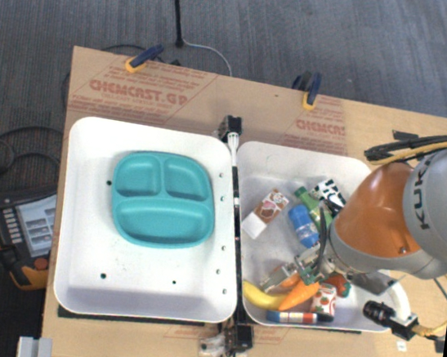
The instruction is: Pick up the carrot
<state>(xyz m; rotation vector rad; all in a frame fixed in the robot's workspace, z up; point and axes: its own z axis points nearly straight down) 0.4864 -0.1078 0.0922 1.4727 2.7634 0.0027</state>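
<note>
Camera view looked down at a slant on two white bins side by side. The left bin (77,277) held a teal divided plate (163,198), well apart from the work.

In the right bin (292,157) a small brown-and-white carton (270,206) lay near the dividing wall, with a blue bottle (303,224) just beside it. Lower down, a banana (263,296) curved along the front edge, and the carrot (298,292) lay slanted against it, touching. A red marker (297,317) sat just below both, and a small red-and-white box (324,299) pressed in at the carrot's right.

The gripper (303,269) hung right over the carrot's upper end, under the grey arm with its orange band (373,215). I could not tell whether its jaws were parted or closed, as the wrist covered them.

The crowding looked risky. A closing grip might catch the banana or the box along with the carrot, or nudge the carrot sideways so it slipped free.

The arm hid much of the bin's right side, where a black-and-white toy (330,193) peeked out. The metal piece left of the gripper was perhaps a fingertip.
</note>
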